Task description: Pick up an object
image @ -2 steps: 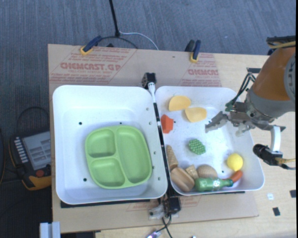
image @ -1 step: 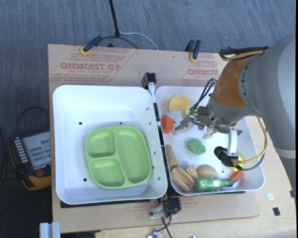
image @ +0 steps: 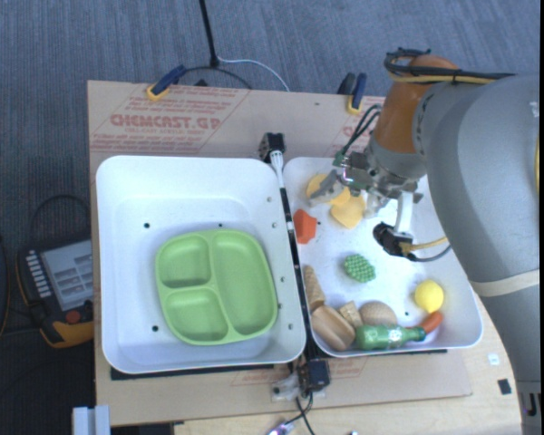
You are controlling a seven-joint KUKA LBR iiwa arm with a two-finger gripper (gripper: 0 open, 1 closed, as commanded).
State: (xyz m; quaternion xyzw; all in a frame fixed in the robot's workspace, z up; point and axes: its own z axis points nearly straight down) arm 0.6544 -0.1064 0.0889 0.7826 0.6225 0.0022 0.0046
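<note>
White right bin (image: 462,333), yellow block (image: 347,210) just beneath tool (image: 361,181)

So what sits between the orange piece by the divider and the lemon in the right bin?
In the camera view, a green bumpy ball lies between the orange piece and the lemon, apart from both.

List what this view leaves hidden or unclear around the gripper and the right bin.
- Gripper: its finger state is too small and cluttered to read.
- Yellow piece under the gripper: contact or a gap, cannot tell.
- Arm: covers the right bin's right wall.
- Green bottle: hides part of the brown items behind it.
</note>
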